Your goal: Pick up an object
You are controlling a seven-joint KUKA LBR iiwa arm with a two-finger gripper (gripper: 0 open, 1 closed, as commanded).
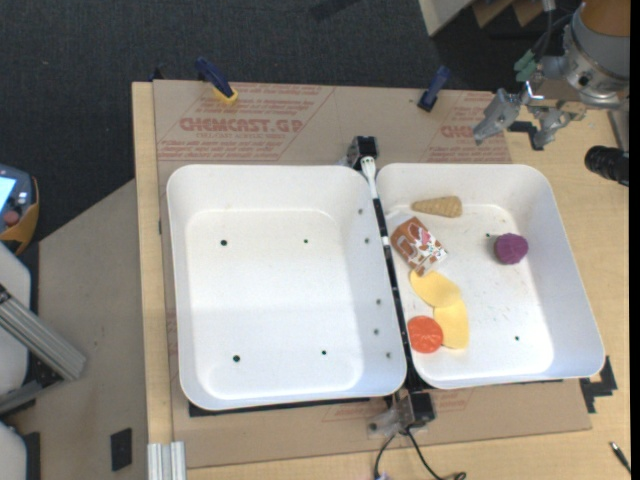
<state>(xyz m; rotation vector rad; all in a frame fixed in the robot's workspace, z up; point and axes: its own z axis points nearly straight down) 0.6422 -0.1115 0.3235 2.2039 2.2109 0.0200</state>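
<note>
While nothing is held between its fingers, the gripper [520, 120] is seen spread apart, hung over the cardboard sheet [300, 118] just beyond the far rim of the right bin [560, 268], near that bin's far right corner. Below it, inside the right bin, a purple ball [511, 248] is found toward the right wall. A tan cone-shaped piece [438, 206] lies near the bin's far wall, left of the ball. A brown and white wrapped item [418, 245] is set close to the bin's left wall, touching or nearly touching a yellow piece [437, 289] nearer the front. A second yellow piece [453, 325] is placed against the first, and a red-orange round object [425, 334] rests just beside it, by the left wall at the front. The left bin [190, 268] is set touching the right bin's left side. Two blue clamps [217, 79] are fixed at the cardboard's far edge, on the table [610, 218]
</note>
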